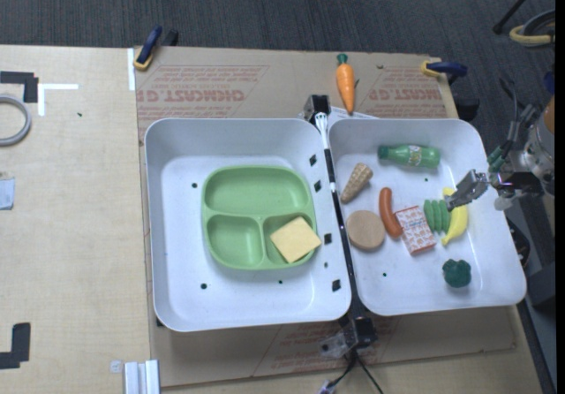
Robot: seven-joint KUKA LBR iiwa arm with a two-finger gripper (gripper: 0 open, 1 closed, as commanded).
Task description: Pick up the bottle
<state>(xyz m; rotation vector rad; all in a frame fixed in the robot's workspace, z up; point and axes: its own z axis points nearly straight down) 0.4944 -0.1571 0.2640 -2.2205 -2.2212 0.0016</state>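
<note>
The bottle (409,155) is green with a pale label. It lies on its side near the far edge of the right bin (494,282). My gripper (468,188) reaches in over that bin's right rim, just above the banana (457,219). It sits to the right of the bottle and a little nearer the camera, and is not touching it. Nothing shows in its grasp.
The right bin also holds a cone (357,181), a sausage (387,211), a round bun (365,230), a red-and-white box (416,230), a green pod (436,212) and broccoli (456,273). In the left bin (168,207) a green divided plate (243,193) carries a cheese slice (295,239). A carrot (344,83) lies behind the bins.
</note>
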